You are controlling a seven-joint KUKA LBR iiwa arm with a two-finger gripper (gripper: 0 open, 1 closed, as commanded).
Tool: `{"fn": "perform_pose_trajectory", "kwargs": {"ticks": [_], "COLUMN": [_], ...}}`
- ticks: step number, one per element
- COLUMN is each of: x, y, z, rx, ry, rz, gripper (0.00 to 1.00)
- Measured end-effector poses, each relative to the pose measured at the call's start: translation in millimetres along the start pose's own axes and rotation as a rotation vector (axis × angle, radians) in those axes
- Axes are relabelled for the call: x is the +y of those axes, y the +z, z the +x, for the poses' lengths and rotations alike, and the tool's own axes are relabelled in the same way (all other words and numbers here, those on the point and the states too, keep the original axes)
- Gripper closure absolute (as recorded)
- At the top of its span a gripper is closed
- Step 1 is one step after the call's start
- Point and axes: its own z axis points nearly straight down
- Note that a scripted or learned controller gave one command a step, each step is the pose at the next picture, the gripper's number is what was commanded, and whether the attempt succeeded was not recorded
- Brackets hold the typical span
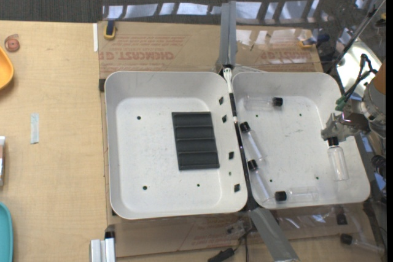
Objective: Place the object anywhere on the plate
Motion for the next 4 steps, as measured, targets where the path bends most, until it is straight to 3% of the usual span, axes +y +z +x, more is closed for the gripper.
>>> {"fn": "perform_pose_trajectory", "kwargs": {"ticks": [1, 2, 3, 4], "x": [-15.7, 86.5, 96.4, 54.9], "y": [77.0, 11.7, 12.4, -11.3], "z": [73.3, 179.6, 238.1, 298.5], "rx": [0.0, -0.002, -0.003, -0.003], "ry": [0.246, 0.271, 0.32, 0.052], "rz": [0.003, 0.001, 0.002, 0.002], "gripper": [1.0, 1.0, 1.0, 1.0]}}
